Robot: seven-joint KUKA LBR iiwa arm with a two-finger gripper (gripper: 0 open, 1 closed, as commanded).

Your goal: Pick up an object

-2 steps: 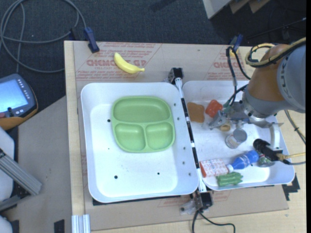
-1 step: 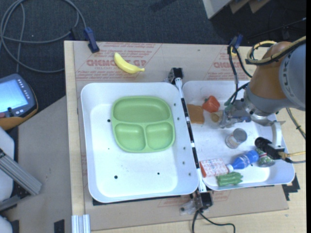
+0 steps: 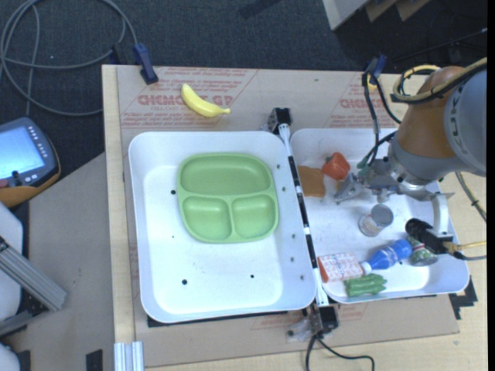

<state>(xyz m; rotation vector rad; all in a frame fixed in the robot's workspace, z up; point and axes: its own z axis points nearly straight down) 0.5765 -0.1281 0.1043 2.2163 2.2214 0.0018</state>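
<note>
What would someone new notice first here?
Probably the green divided plate lying alone in the left bin. Next, the grey and orange arm over the right bin, with its small clutter, and the yellow banana on the bench behind the bins.

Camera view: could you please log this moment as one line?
arm over right bin | claw near red object | nothing visibly held

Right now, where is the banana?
The banana lies on the bench, outside both bins, just beyond the far edge of the left bin that holds the green tray.
</note>
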